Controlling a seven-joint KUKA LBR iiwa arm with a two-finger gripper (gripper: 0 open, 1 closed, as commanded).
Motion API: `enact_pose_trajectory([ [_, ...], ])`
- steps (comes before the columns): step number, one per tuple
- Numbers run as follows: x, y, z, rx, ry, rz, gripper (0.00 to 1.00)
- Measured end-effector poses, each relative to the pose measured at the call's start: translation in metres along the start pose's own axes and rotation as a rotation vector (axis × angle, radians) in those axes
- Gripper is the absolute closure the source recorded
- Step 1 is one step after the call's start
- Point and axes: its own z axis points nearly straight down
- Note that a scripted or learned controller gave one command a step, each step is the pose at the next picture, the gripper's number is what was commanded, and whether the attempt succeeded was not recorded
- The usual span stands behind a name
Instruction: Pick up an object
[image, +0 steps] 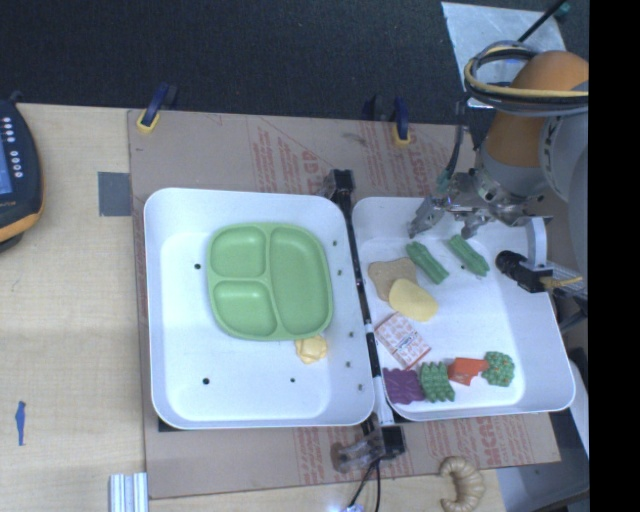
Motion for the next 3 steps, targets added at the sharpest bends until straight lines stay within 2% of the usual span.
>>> enact_pose_trajectory([
  [1,0.017,-0.015,0.048,0.006,0.001,-0.003,0.00],
  [2,0.016,-0.015,0.036,0.007,0.001,-0.005,1.00],
  [3,0.071,-0.036,-0.057,0.001,0.003,-0.005,1.00],
])
